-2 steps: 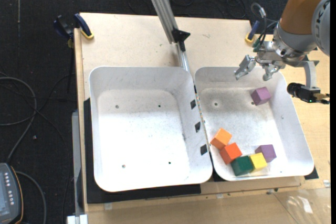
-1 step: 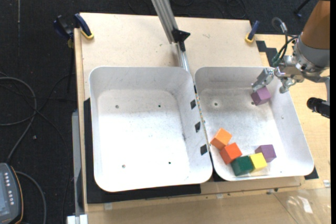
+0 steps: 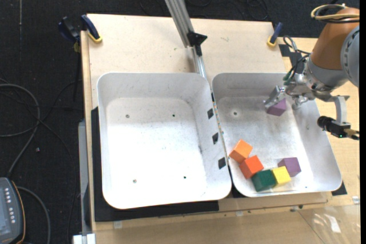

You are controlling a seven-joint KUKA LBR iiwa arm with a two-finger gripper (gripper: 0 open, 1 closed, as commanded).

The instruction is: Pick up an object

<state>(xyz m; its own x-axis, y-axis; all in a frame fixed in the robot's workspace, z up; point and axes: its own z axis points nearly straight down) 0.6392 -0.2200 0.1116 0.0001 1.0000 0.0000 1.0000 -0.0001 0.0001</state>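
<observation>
Green block (image 3: 263, 180) near right bin (image 3: 320, 180) front rim, gripper (image 3: 284, 99) gripping purple block (image 3: 277, 108).

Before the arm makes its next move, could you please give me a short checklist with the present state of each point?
1. Gripper is over the right bin: ok.
2. Purple block sits at the fingertips: ok.
3. Block truly clamped between the fingers: cannot tell.
4. Block lifted off the bin floor: cannot tell.
5. Cluster of five blocks lies apart from the gripper: ok.
</observation>
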